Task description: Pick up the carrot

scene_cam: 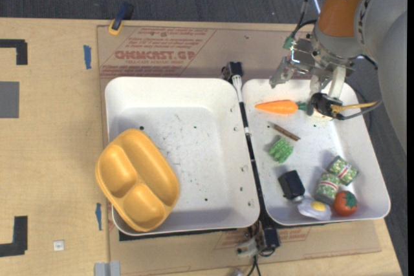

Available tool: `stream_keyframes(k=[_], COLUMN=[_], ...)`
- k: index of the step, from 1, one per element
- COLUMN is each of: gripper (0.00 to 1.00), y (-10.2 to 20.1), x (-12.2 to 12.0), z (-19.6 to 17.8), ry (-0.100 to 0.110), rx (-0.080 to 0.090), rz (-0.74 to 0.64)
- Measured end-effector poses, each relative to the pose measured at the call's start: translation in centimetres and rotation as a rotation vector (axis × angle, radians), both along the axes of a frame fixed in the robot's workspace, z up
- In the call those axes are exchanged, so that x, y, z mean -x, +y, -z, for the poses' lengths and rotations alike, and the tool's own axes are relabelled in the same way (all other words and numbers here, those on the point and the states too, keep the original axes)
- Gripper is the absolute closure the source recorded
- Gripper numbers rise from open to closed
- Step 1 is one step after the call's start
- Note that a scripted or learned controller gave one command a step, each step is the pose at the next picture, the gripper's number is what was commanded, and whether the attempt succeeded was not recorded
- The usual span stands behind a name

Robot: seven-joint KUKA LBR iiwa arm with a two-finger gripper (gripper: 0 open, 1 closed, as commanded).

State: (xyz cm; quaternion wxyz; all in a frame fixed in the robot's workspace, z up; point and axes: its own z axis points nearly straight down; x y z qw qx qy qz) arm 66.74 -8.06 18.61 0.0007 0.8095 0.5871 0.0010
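- Two shallow white bins sit side by side on the worktop (52,139); the end effector (309,77) hangs over the far end of the right bin (372,158), with the grey arm and its orange band rising behind it at the upper right.
- Its fingers stand apart: one grey finger (279,74) slants out on the side toward the left bin, the other (336,84) points down on the opposite side, and nothing lies between them.
- The carrot (277,107) lies flat on the right bin's floor just below the end effector, orange body pointing toward the divider, green top (303,107) toward the black-and-yellow part at the finger's tip. It is close to the fingers, but I cannot tell whether anything touches it.
- Nearer the camera than the carrot: a thin brown stick (285,132), then a small green leafy piece (281,150), then a black block (292,183).
- In the near corner, well away from the end effector, are two green wrapped packets (335,179), a red tomato-like toy (345,203) and a white-and-yellow piece (315,209).
- The left bin (174,100), well apart from the end effector, holds a yellow divided tray (137,179) resting over its near left rim.
- A blue-and-yellow clamp (120,17) lies on the cardboard beyond the left bin.
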Motion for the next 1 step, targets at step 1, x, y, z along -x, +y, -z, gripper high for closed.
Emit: stream_keyframes(k=[1], gripper=[0.00], y=[-1.67], x=[1.82], z=[8.75], ry=[0.007], rx=[-0.001], rz=[0.048])
